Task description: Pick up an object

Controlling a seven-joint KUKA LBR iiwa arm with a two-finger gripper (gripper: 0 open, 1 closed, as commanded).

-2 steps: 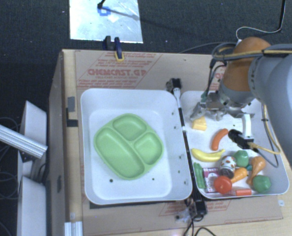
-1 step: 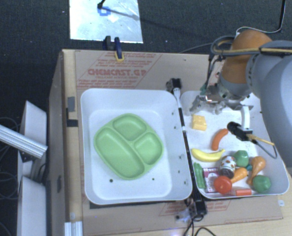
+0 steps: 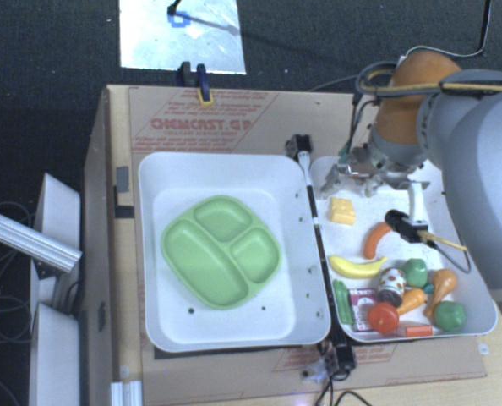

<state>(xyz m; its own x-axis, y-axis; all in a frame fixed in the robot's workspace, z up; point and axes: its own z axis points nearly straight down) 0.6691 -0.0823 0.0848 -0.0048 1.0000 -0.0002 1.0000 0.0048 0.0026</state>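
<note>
Camera view, single station above the bench.

- Arm is reaching in from the right, with its orange band sitting over the far end of the right bin.
- Gripper is hanging over the far left corner of the right bin, close to the divider between the two bins. It is pointing down and left. I cannot tell whether the claw is standing wide or narrow from this angle, and nothing is visibly sitting in it.
- Yellow block is lying on the bin floor just nearer the camera than the gripper, apart from it and not lifted.
- Orange sausage-shaped toy is lying tilted to the right of the block.
- Banana is lying below that, curving along the floor.
- The near end of the right bin is crowding up. Red tomato is resting at the front, carrot just beside it, one green toy behind it and another green toy at the near right corner.
- Left bin is holding a green divided plate, which is lying flat near the centre and turned at a slant.
- Both bins are resting on a brown cardboard sheet.
</note>
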